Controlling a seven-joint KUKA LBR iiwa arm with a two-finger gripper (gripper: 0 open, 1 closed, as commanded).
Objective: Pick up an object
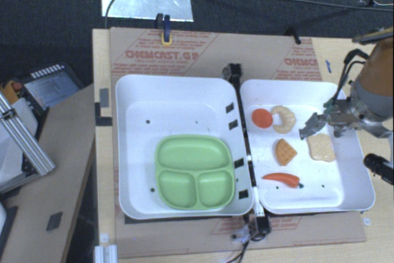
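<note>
Background: dark carpet beyond a tan table; a cardboard sheet lies on the table under both bins.
Toast: pale slice on the right bin floor, just below the gripper and slightly to its right; no finger grips it.
Gripper: hangs over the right bin's right half, dark fingers spread apart and pointing left, nothing between them.
Arm: grey with an orange band, reaching in from right of the gripper.
Waffle: orange-brown wedge, left of the gripper and a little lower, near the toast but apart from it.
Croissant: pale curved roll, left of the gripper at about its level.
Tomato: red round piece, touching the croissant on the side away from the gripper.
Pepper: red, long, well below the gripper and to its left, near the bin's front wall.
Right bin: white, shallow, holds all five food pieces.
Left bin: white, far left of the gripper, touching the right bin along a black clipped seam.
Tray: green, three compartments, in the left bin's front half.
Clamp: yellow and blue, on the cardboard's far edge, well up and left of the gripper.
</note>
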